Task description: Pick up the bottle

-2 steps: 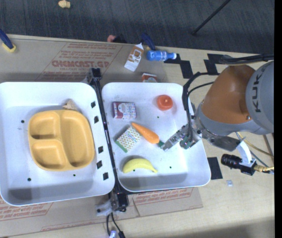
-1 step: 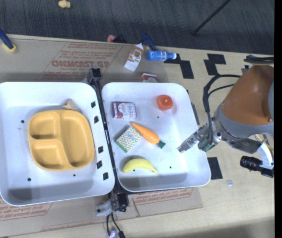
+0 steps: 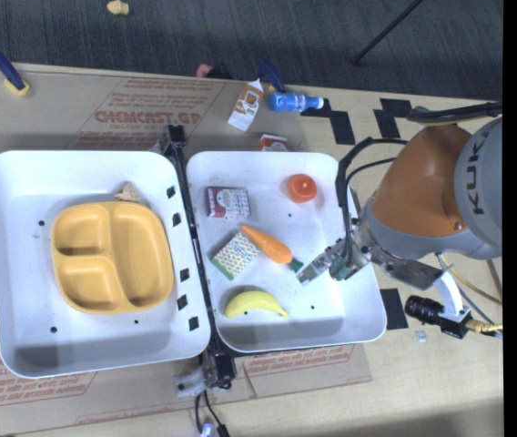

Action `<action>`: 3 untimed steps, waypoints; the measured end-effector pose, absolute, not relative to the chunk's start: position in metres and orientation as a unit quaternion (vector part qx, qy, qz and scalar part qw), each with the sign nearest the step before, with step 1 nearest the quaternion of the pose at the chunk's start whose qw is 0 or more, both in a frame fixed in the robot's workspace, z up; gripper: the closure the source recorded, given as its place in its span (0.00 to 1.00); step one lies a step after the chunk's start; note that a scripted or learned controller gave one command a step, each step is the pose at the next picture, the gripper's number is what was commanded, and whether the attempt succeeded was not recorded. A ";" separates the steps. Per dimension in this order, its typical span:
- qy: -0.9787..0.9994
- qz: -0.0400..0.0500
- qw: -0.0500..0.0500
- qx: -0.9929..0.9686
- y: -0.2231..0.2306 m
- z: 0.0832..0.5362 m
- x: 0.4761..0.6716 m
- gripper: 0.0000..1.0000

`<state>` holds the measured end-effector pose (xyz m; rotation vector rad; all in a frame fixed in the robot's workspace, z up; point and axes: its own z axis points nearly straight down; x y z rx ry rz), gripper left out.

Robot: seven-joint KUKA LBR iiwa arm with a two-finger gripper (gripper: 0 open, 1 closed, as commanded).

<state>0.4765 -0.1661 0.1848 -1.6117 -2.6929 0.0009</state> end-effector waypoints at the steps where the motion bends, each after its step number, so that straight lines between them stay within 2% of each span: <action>1: -0.872 0.000 0.000 -0.489 -0.211 0.192 0.477 1.00; 2: -0.934 0.000 0.002 -0.358 -0.206 0.131 0.476 1.00; 3: -0.957 0.000 0.000 -0.289 -0.204 0.206 0.477 1.00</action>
